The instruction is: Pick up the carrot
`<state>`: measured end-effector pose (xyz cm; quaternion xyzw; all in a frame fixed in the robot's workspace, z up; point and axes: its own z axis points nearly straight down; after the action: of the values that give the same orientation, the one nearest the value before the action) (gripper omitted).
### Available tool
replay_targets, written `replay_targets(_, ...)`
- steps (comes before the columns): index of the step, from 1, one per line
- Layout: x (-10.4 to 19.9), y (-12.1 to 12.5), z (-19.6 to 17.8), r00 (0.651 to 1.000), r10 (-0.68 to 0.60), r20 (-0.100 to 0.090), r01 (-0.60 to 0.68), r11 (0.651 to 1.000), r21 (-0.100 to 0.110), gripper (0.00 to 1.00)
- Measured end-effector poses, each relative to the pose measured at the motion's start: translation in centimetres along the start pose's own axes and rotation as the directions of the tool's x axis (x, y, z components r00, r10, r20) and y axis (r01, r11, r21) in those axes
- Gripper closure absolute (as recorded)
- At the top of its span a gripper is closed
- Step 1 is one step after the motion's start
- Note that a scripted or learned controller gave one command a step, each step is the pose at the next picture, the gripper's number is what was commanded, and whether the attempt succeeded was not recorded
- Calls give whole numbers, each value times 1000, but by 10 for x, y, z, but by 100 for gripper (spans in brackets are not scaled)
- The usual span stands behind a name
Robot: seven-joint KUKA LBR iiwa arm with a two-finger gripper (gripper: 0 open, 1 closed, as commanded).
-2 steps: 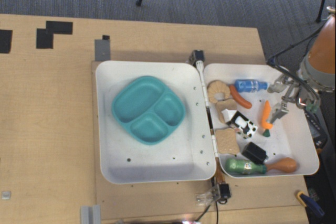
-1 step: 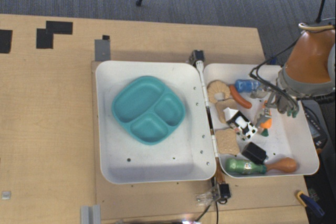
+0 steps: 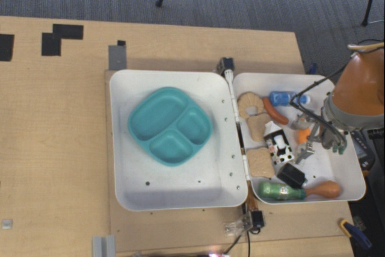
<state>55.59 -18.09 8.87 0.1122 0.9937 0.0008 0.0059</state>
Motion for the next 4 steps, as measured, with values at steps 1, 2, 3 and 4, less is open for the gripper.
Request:
replay_targets(1,-4,2,-14,1000,-1,11,1,1000,-1,100)
replay_targets(2,-2,-17,-48,971,238,4,-238,971,2,100)
replay_targets(3,42,1,-2,965,263,8,-263,965,2,100)
replay_targets(4,41,2,-2,965,263,13,-263,965,1,0)
